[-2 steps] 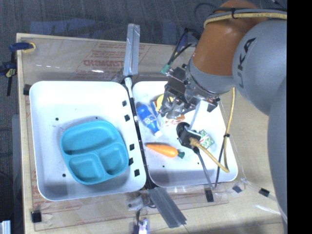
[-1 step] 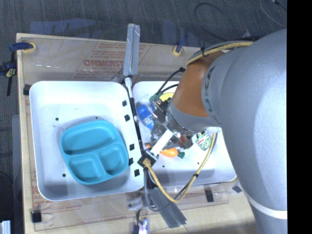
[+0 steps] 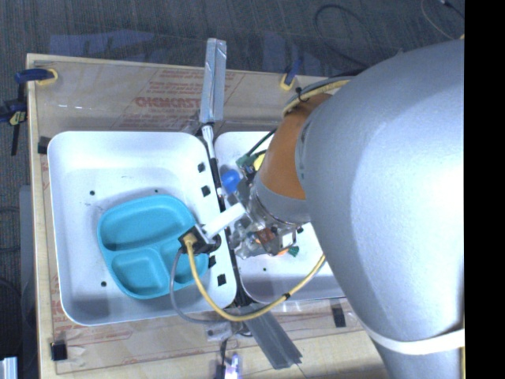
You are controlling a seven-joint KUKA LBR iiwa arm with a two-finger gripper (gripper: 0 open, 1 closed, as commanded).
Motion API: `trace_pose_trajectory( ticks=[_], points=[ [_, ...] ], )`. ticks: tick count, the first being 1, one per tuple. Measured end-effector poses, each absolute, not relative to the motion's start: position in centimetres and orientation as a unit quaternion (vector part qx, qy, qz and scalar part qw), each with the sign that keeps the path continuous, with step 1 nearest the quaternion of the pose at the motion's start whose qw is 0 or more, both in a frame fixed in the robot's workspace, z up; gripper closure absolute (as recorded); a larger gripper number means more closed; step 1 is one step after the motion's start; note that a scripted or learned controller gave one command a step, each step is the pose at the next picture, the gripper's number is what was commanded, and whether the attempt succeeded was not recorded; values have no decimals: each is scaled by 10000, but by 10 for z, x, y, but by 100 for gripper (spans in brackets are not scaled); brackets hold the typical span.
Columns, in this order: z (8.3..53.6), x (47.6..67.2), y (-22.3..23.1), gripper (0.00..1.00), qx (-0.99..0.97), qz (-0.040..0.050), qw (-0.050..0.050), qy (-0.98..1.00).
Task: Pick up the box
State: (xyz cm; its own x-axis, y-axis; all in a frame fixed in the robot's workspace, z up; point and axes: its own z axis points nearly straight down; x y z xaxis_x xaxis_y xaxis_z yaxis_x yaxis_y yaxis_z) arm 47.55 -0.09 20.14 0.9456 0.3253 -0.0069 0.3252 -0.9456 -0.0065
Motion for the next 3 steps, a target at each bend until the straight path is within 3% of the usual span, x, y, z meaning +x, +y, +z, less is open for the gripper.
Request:
trace_pose_trajectory(
  ticks=[1,2,3],
  points=[
    [235,509,2,100,-9945,32,13,-1045],
    [244,509,4,100,-9940,64,26,-1091],
    [295,537,21,100,-9850,19,12,-1725]
  ],
)
